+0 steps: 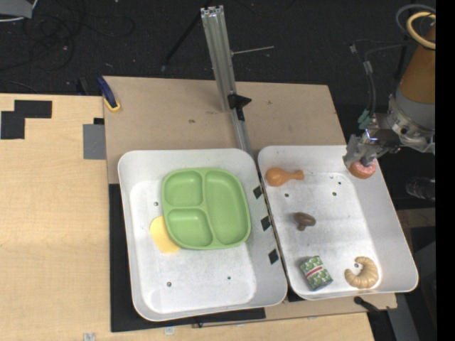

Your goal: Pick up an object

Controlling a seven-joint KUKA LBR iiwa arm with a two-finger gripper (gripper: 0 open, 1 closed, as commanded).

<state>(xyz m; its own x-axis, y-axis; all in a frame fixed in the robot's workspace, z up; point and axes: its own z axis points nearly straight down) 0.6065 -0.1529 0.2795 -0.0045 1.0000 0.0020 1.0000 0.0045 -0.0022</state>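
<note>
We see the grey arm with its orange band reaching in from the right, its gripper poised at the far right corner of the right-hand bin; between the fingers sits a small pink, round object, and the gripper is closed on it, the piece showing just beneath the fingertips at the bin's rim; it is too small and too covered for us to tell which way it points or where its long axis runs.

Well to the left of the gripper, near the bin's far left side, lies an orange drumstick-shaped toy, its long axis running left to right, the fat end pointing away from the gripper and the thin end toward it; nearer the camera and to the gripper's left, around the middle of the bin, rests a small brown piece; further toward the camera still lie a green packet, tilted on a diagonal, and beside it a tan croissant curled with its open side facing left; we can make out a printed pattern on the packet, but no writing we can read.

Far to the gripper's left, the left-hand bin holds a green divided tray of three compartments; a yellow object pokes out from under its left edge, touching it.
</note>
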